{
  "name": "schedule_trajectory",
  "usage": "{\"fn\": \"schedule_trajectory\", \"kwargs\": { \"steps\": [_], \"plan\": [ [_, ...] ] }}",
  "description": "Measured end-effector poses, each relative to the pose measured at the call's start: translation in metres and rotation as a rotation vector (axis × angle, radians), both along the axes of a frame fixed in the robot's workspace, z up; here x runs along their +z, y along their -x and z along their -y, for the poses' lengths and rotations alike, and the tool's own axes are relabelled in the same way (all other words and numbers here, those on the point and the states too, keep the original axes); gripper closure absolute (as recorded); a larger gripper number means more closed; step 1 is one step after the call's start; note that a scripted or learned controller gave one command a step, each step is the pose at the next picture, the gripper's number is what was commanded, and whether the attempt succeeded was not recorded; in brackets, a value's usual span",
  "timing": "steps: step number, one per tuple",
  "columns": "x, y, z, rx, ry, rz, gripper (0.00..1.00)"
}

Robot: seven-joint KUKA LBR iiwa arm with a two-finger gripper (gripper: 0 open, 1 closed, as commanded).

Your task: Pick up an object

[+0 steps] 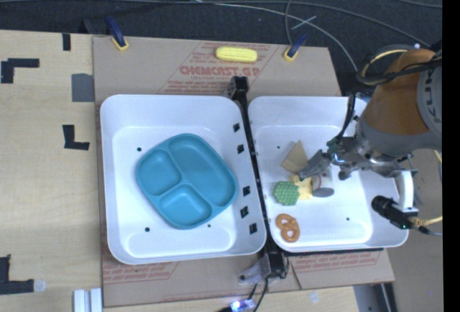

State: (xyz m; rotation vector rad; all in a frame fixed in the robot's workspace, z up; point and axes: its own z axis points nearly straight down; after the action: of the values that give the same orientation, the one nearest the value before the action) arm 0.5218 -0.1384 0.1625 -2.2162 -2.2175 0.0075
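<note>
A pretzel [287,227] lies at the near edge of the right bin [359,236], the closest of the loose pieces to the camera. Just beyond the pretzel sits a green knobbly piece [285,193], touching a small yellow piece [305,191] on the side toward the arm. Farther from the pretzel again rests a tan wedge [294,157], near the middle of the bin.

The end effector [317,167] hangs low over this cluster, beyond the pretzel and just beside the tan wedge, with one dark finger [310,167] slanting down toward the yellow piece. A grey oval shape [323,193] lies on the bin floor under it; whether that is an object or a shadow cannot be told. How far the end effector is parted cannot be told at this size and angle, and nothing is seen clamped in it.

The step in hand appears to be the descent onto a target, most likely the yellow piece or the tan wedge. The next move calls for a straight, well-centred drop, since the pieces crowd together and a stray finger could nudge the green one aside.

Across the divider from the pretzel, the left bin [115,159] holds a blue sectioned plate [185,180]. Farthest from the pretzel, a yellow corn cob [236,54] rests on the cardboard covering the surface [43,181].
</note>
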Motion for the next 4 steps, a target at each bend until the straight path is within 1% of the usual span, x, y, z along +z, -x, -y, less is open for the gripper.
{"fn": "schedule_trajectory", "kwargs": {
  "steps": [1, 2, 3, 4],
  "plan": [
    [-0.051, -0.008, 0.002, 0.0, 0.001, 0.002, 0.0],
    [-0.078, -0.008, 0.002, 0.0, 0.002, 0.007, 0.0],
    [-0.064, -0.009, 0.002, 0.001, 0.001, 0.01, 1.0],
    [-0.007, -0.004, 0.009, -0.001, 0.003, 0.012, 1.0]
  ]
}}
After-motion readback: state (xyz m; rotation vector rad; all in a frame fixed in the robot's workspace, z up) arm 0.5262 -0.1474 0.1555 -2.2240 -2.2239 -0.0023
